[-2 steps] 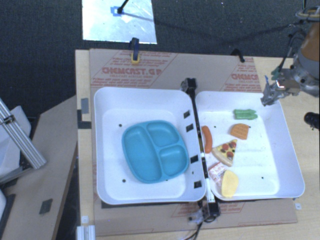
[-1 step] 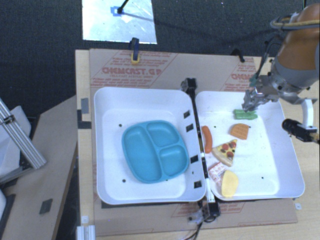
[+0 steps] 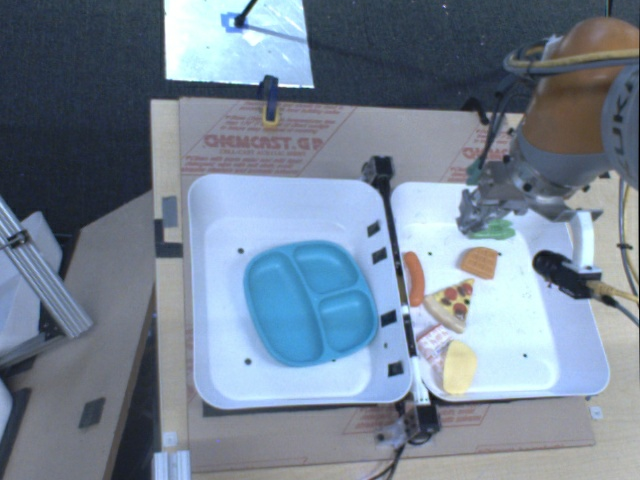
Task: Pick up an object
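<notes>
Over the right bin point(image 3: 575, 368), near its back edge, the gripper point(image 3: 478, 218) is down on a green toy point(image 3: 492, 231), which lies flat on the bin floor partly under it. How far it stands open cannot be told from this slant, nor whether the toy is caught. This looks like the reach-and-grasp step. Next it must close squarely on the toy and lift straight up. A cracker point(image 3: 480, 262), pizza slice point(image 3: 451, 303), sausage point(image 3: 414, 277) and yellow piece point(image 3: 459, 366) lie nearer the front. A blue tray point(image 3: 310, 301) sits in the left bin point(image 3: 215, 268).
</notes>
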`<state>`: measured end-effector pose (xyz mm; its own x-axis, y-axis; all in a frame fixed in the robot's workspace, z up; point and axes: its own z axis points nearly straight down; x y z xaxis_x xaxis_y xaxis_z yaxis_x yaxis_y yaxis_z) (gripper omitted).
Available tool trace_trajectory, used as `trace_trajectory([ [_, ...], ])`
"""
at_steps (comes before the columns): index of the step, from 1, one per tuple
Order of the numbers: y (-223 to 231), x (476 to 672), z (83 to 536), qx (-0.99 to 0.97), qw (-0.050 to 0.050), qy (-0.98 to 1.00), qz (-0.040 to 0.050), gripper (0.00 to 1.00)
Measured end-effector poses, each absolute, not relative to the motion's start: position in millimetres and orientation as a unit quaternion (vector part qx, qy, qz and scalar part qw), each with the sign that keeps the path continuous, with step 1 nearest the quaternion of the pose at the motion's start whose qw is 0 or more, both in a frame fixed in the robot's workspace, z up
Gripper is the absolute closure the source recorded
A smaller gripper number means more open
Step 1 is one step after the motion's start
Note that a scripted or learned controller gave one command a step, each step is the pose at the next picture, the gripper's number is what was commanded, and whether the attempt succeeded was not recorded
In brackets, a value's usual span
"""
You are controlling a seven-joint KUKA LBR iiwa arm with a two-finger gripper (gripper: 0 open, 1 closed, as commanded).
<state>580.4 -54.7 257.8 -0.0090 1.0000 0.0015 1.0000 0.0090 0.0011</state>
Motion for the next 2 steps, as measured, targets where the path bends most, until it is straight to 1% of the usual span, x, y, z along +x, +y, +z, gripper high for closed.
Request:
trace_trajectory([
  [1, 7.7, 575.8, 253.8, -0.703, 0.001, -0.711, -0.0011, 1.0],
  [2, 59.0, 562.4, 235.0, -0.704, 0.001, -0.71, -0.0004, 1.0],
])
